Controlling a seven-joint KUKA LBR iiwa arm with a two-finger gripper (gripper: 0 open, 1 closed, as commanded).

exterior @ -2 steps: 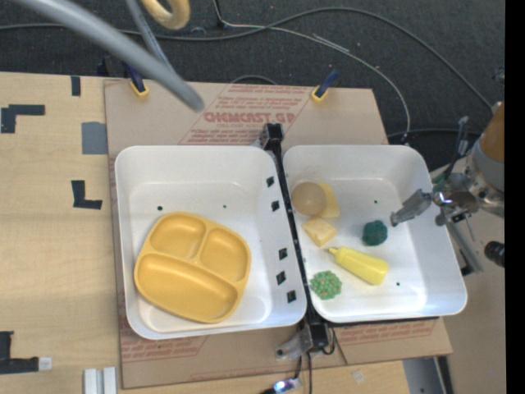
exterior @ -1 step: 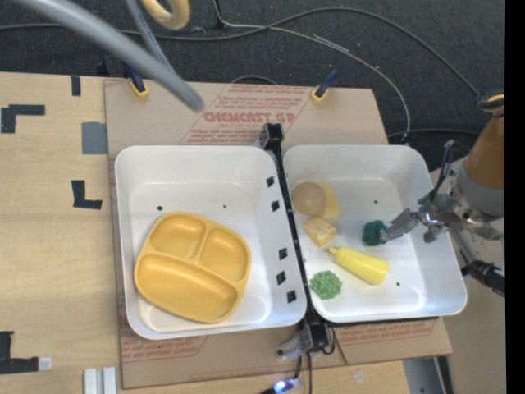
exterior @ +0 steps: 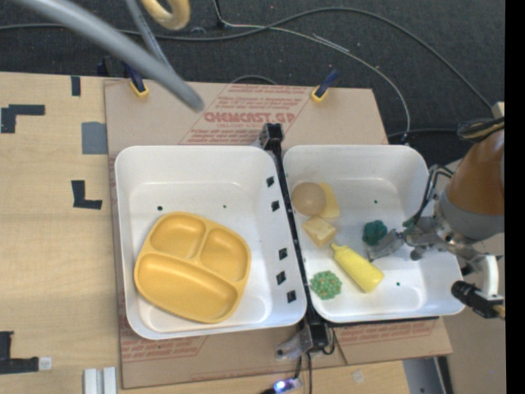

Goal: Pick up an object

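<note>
The right bin (exterior: 369,164) holds several small items. A tan round piece (exterior: 308,197) lies against a pale yellow piece (exterior: 330,203) near the divider. Below them sit a cream block (exterior: 320,231), a yellow bottle shape (exterior: 358,268) and a bumpy light green ball (exterior: 326,283). A small dark green object (exterior: 375,231) rests right of centre. My gripper (exterior: 395,245) hangs low over the bin's right side, just right of the dark green object and above the yellow bottle shape's far end. Nothing is visibly held in it.
The left bin (exterior: 139,167) contains a yellow divided plate (exterior: 193,265). Black clips (exterior: 283,253) line the divider between the bins. The arm's orange band (exterior: 482,171) stands over the right bin's rim. Cables cross the dark surface behind the bench.
</note>
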